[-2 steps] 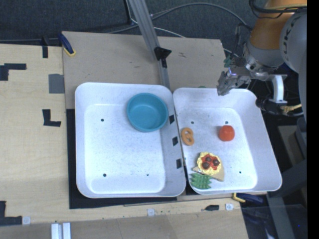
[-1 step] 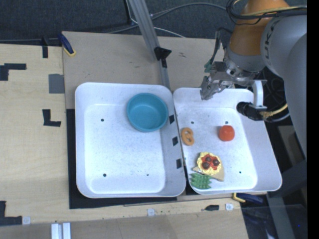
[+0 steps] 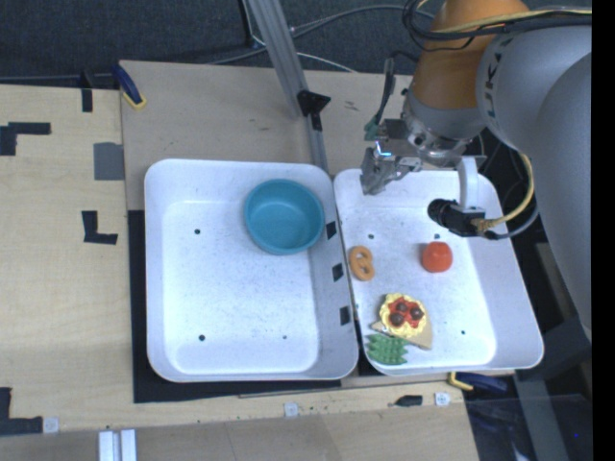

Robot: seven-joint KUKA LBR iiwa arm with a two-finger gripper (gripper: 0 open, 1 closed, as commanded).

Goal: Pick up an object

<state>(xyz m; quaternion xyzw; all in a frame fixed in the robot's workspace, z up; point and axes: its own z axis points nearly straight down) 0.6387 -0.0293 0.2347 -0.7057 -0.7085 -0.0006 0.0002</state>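
Note:
My gripper (image 3: pixel 377 178) hangs over the far left corner of the right bin (image 3: pixel 500 286), with nothing visible between its fingers. In that bin lie a small brown pretzel (image 3: pixel 361 263), a red tomato-like ball (image 3: pixel 436 256), a yellow pizza slice with red toppings (image 3: pixel 405 317) and a green leafy piece (image 3: pixel 387 350). The pretzel sits well in front of the gripper, toward the near side. A blue bowl (image 3: pixel 282 216) stands in the far right part of the left bin (image 3: pixel 192 286).
A grey metal pole (image 3: pixel 284 56) slants across the bench behind the bins, ending in a black clamp near the bins' far edge. A black cable end (image 3: pixel 454 216) hangs over the right bin beside the arm. The big grey arm covers the right side.

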